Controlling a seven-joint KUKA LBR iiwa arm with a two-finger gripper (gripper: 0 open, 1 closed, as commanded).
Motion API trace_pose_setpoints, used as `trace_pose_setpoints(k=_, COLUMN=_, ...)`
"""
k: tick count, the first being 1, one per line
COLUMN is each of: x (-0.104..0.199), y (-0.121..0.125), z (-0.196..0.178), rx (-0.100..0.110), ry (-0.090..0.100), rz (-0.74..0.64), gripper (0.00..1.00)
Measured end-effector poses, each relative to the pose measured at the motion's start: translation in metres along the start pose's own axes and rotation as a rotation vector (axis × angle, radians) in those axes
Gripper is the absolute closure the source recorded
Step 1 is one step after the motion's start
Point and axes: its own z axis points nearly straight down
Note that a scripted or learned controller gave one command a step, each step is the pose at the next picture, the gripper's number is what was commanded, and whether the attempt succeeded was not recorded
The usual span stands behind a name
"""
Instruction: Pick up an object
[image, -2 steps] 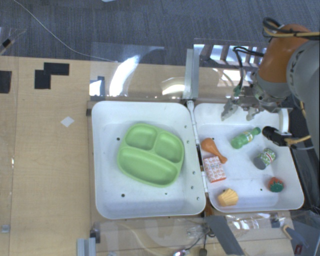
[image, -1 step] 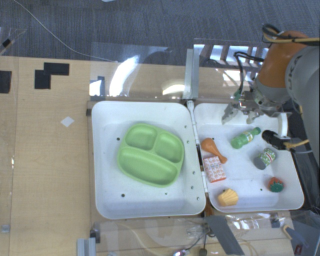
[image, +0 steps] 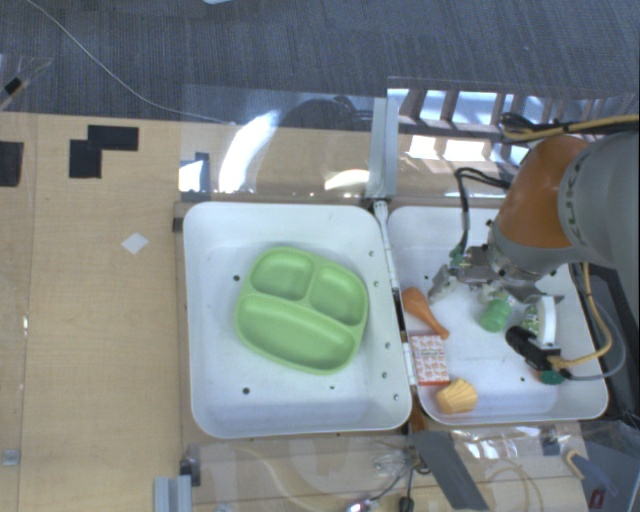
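The arm comes in from the right and its gripper (image: 478, 285) is low inside the right bin (image: 580, 405), near the middle of this bin and a little toward its far edge. Whether the gripper is released or clenched, I cannot tell, because the wrist covers it from above. Directly under the wrist, on its near side, there is a small green object (image: 494, 315); it is touching or almost touching the tool, but I do not see it between anything, so I do not say it is grasped. This is the relation which matters: the green object lies just toward the near edge from the gripper, much closer than the other things. The orange carrot-like piece (image: 424, 311) lies by the left wall of the bin, with its long axis slanted from the far left to the near right. The small red and white packet (image: 431, 359) is beside it toward the near edge, and the yellow piece (image: 456, 397) is at the near left corner. The green divided plate (image: 301, 309) is in the middle of the left bin (image: 215, 400), well apart from the arm. In my judgement the green object is the likely target.
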Motion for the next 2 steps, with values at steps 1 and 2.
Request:
trace_pose_setpoints(k=1, x=0.002, y=0.083, z=0.004, rx=-0.003, ry=-0.001, rz=-0.005, gripper=0.00)
trace_pose_setpoints(k=2, x=-0.038, y=0.020, z=0.005, rx=-0.011, ry=-0.003, rz=0.000, gripper=0.00)
